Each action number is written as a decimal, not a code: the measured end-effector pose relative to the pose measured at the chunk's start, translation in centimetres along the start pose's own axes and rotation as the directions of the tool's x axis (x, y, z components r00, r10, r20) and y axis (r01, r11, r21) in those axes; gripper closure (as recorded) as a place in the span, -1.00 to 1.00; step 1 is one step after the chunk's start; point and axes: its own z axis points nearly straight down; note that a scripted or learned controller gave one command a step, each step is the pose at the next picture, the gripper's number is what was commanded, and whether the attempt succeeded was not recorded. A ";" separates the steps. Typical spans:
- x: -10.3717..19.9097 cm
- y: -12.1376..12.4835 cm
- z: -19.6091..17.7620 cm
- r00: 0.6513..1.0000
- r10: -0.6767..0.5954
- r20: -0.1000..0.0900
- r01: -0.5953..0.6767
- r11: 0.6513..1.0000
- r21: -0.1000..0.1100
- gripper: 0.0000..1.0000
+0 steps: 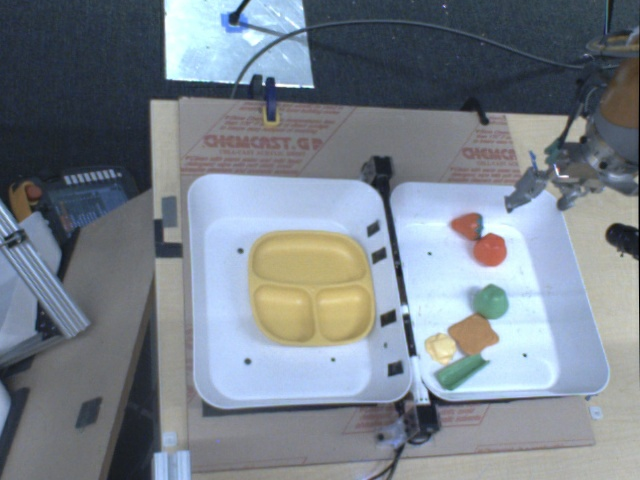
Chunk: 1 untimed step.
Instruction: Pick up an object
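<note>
The right bin (570,298) holds several small toy foods. A red piece (466,226) and a round red-orange one (489,251) lie near its back. A green ball (490,299) sits mid-bin, with a brown toast-like piece (473,334), a small yellow piece (440,347) and a long green piece (461,371) toward the front left corner. My gripper (545,200) hangs over the bin's back right corner, high above the floor and right of the red pieces. It is open, with nothing between its fingers.
The left bin (215,268) holds a yellow divided tray (308,286). A black hinge strip (392,268) runs between the bins. Cables cross the dark floor behind the bench, and a foil sheet (235,28) lies at the back left.
</note>
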 end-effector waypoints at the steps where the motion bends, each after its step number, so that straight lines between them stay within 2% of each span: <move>1: -0.5 0.8 5.6 1.000 0.000 0.000 0.000 1.000 0.003 -1.00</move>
